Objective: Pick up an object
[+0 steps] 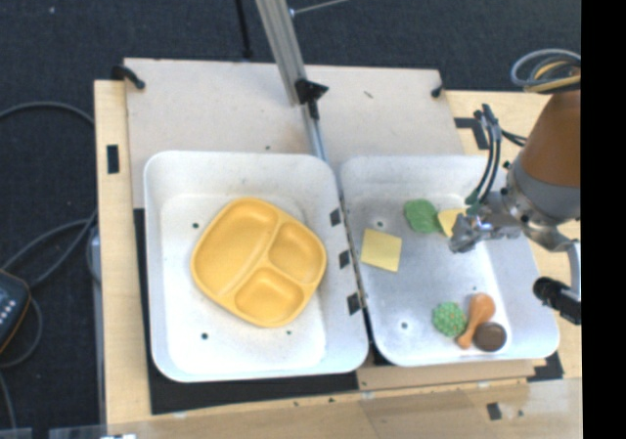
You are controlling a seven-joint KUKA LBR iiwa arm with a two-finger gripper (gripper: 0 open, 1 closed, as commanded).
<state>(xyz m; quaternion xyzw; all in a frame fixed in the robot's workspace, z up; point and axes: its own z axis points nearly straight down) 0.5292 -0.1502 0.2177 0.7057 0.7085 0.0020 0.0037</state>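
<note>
The right bin [421, 339] holds a pale yellow square block [381, 250] near its left side, a green round piece [422, 215] further back, and a small yellow piece [449, 222] beside it. At the front lie a green knobbly ball [449, 318] and an orange drumstick-shaped toy [477, 316] with a brown round end [489, 336]. My gripper [466, 235] hangs low over the right bin, just right of the small yellow piece and touching or nearly touching it. Nothing is seen held in it.
The left bin [176, 349] carries a yellow three-compartment plate [258, 260]. A slanted metal post [279, 26] rises behind the bins. The orange-banded arm [556, 149] reaches in at the right, with cables near it.
</note>
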